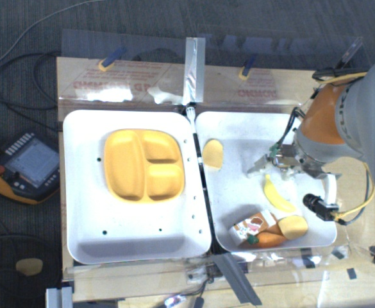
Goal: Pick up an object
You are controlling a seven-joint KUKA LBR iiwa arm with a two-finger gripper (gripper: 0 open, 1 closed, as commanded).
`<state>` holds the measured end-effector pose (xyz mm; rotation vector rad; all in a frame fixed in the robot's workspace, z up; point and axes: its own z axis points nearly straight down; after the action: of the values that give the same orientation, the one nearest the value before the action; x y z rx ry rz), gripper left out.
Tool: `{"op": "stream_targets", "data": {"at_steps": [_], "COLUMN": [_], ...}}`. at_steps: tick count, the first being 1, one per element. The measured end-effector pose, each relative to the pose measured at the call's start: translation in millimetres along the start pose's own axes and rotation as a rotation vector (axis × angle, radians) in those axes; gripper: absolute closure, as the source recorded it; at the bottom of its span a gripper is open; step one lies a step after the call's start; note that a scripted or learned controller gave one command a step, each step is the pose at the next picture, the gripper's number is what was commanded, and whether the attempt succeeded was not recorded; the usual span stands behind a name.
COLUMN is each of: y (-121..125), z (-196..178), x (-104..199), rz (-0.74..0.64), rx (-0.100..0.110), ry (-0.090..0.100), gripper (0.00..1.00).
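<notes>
My gripper point(274, 167) hangs low over the middle of the right bin point(238, 133), open, with nothing between its fingers. Just below it lies a yellow banana point(277, 196), its upper tip close to the fingers. Toward the bin's front edge sit a pale yellow block point(293, 226), a small printed carton point(250, 226) and an orange carrot point(268, 240), bunched together. A yellow rounded piece point(213, 154) rests against the bin's left wall.
The left bin point(84, 191) holds a yellow divided tray point(143, 164). A metal divider strip point(200, 172) runs between the bins. The arm's orange band point(320, 117) and a black cable fitting point(318, 205) overhang the right bin's right side.
</notes>
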<state>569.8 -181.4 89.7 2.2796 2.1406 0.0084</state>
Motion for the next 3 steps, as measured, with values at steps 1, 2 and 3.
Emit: {"op": "stream_targets", "data": {"at_steps": [1,2,3], "y": [-21,-56,-56], "z": [-86,-4,-11], "x": [-15,2,2], "rz": [-0.020,-0.023,-0.020], "rx": [0.018,0.012,0.015], "ry": [0.004,0.004,0.006], "gripper": [0.00,0.00,1.00]}}
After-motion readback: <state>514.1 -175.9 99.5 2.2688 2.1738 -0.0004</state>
